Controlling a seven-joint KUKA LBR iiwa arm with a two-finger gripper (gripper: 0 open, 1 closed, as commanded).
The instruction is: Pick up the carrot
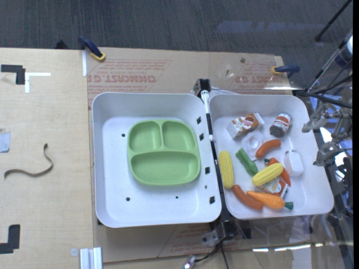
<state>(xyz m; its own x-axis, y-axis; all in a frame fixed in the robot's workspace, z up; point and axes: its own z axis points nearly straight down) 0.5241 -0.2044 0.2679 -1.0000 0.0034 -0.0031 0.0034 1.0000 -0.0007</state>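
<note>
The carrot [268, 199], orange with a green stub at its right end, lies flat near the front wall of the right bin [314, 203]. An orange-red sausage [247, 196] lies against its left side. A yellow corn cob [267, 174] lies just behind it. My gripper [318, 139] hangs over the right rim of that bin, well to the right of the carrot and farther back. Its two fingers stand apart, open, with nothing between them.
The right bin also holds a second corn cob [225, 168], a green pod [245, 161], another sausage [268, 147], a small can [280, 124], a snack box [245, 124] and a white block [293, 162]. A green divided plate [164, 152] sits in the left bin [106, 167].
</note>
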